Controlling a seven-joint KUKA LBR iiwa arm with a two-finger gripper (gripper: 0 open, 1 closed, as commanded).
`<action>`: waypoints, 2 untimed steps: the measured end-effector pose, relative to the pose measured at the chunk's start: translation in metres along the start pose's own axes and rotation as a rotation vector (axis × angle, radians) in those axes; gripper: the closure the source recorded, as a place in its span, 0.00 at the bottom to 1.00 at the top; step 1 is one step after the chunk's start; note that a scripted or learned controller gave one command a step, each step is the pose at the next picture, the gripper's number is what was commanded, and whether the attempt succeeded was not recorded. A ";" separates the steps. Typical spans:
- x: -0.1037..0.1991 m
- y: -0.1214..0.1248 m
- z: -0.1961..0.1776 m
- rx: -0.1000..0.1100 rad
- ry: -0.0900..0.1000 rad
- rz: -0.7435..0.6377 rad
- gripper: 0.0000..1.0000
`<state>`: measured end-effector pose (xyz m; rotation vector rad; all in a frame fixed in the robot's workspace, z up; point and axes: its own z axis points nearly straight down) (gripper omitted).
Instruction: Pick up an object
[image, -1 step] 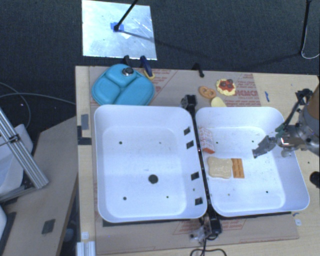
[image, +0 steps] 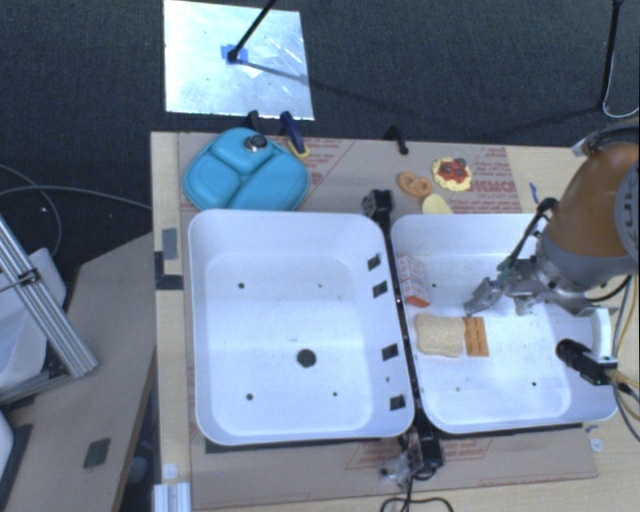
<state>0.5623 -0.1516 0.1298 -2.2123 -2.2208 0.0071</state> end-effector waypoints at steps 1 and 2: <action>0.033 -0.060 0.042 -0.029 -0.008 0.005 0.00; 0.022 0.003 0.041 -0.018 -0.003 -0.001 0.00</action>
